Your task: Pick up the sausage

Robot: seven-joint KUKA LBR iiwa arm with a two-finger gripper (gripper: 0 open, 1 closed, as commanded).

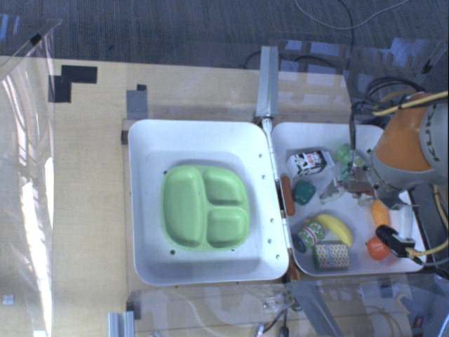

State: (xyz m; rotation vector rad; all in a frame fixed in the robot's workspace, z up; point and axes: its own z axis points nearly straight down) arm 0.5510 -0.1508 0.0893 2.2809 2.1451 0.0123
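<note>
Two shallow white bins sit side by side on the wooden bench. The left bin (140, 188) carries one green divided plate (205, 206) with three compartments. The right bin (298, 133) holds a scatter of single items: one sausage (287, 196), one small black-and-white carton (309, 162), one dark green block (304, 192), one banana (334, 228), one small round can (309, 236), one patterned cylinder lying on its side (331, 255), one orange piece (379, 215) and one red-orange piece (377, 248).

The sausage is a slim reddish-brown stick with rounded ends. It lies lengthwise along the right bin's inner wall at about 9 o'clock within that bin, just beside the rim shared with the left bin. The dark green block is just beside it toward 3 o'clock, and the carton sits near it toward 1 o'clock.

One arm, grey with an orange band (407, 144), comes in from 3 o'clock. Its gripper (351, 182) hangs over the middle of the right bin, toward 3 o'clock from the green block and apart from the sausage. The fingers are too small and cluttered against the bin's contents to tell how far apart they stand, and no object can be made out between them.
</note>
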